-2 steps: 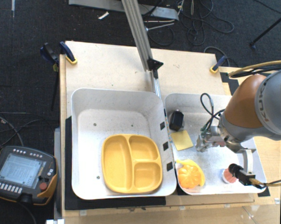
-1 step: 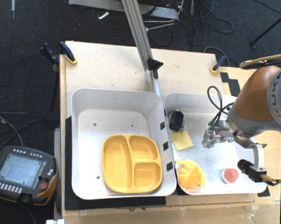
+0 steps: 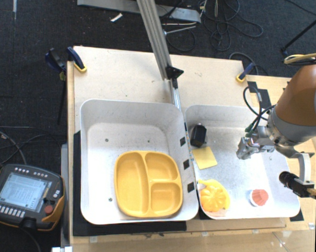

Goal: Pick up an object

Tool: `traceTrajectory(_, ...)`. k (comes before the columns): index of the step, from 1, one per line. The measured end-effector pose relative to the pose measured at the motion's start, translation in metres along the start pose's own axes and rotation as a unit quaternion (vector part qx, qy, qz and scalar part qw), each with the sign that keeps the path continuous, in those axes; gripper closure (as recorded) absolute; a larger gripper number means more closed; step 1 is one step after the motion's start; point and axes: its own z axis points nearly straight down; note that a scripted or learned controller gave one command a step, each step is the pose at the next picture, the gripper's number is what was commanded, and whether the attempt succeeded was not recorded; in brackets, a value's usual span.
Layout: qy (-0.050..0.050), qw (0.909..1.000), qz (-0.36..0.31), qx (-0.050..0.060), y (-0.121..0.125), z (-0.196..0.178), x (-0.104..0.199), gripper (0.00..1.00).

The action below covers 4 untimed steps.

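Note:
In the right bin [image 3: 231,116] lie a black block [image 3: 198,135] at the far left, a flat yellow square [image 3: 206,158] just below it, a yellow-orange squash-like toy [image 3: 213,197] on a small white dish at the front left, and a small red-and-white round piece [image 3: 259,196] at the front right. My gripper [image 3: 244,151] hangs over the middle-right of this bin, well right of the yellow square and above the red piece. I see nothing between its fingers.
The left bin [image 3: 95,125] holds a yellow divided plate [image 3: 147,183]. A slanted metal pole [image 3: 156,36] crosses above the divider between the bins. Clamps sit at the bench's back corners. A teach pendant [image 3: 21,195] lies on the floor at left.

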Motion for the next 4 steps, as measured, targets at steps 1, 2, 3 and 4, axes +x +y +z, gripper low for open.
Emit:
traceTrajectory(1,0.000,1.0000,-0.001,-0.001,0.002,-0.053,0.000,1.00)
traceTrajectory(2,0.002,1.0000,-0.003,0.002,0.013,-0.058,0.056,1.00)
traceTrajectory(3,0.002,1.0000,-0.003,0.001,0.030,-0.064,0.110,1.00)
traceTrajectory(4,0.002,1.0000,-0.003,0.001,0.051,-0.063,0.168,1.00)
